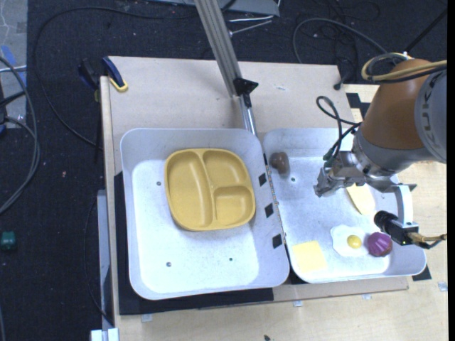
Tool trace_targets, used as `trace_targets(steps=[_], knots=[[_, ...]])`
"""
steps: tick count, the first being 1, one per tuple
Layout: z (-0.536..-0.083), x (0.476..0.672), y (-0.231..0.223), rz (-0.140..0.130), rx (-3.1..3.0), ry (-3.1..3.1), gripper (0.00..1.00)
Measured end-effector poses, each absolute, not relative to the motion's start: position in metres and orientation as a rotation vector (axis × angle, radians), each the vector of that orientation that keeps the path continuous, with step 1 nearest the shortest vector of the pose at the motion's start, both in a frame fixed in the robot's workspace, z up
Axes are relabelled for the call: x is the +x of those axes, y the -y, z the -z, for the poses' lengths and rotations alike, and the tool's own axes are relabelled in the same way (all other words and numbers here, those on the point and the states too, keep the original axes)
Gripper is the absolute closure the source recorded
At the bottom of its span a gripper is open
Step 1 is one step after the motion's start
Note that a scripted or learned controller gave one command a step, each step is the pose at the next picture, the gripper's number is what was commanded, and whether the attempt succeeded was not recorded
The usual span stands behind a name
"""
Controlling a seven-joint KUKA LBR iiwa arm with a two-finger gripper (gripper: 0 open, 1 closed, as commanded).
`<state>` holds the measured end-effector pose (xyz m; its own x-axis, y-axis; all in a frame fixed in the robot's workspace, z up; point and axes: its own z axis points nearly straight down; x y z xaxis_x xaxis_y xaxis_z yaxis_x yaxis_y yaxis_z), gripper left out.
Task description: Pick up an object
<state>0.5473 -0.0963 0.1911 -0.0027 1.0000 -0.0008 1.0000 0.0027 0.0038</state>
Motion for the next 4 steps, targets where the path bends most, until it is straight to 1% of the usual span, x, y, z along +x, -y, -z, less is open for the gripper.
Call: trace_targets(steps=[2,3,4], knots=[[-0.271,0.552,0.099,-0.004,2.215,-2.222,1.00],[-0.274,0.542,0.043,0.000,2.214,-2.231,1.00],[-0.271,0.534,0.000,0.001,2.215,-2.230,1.00]])
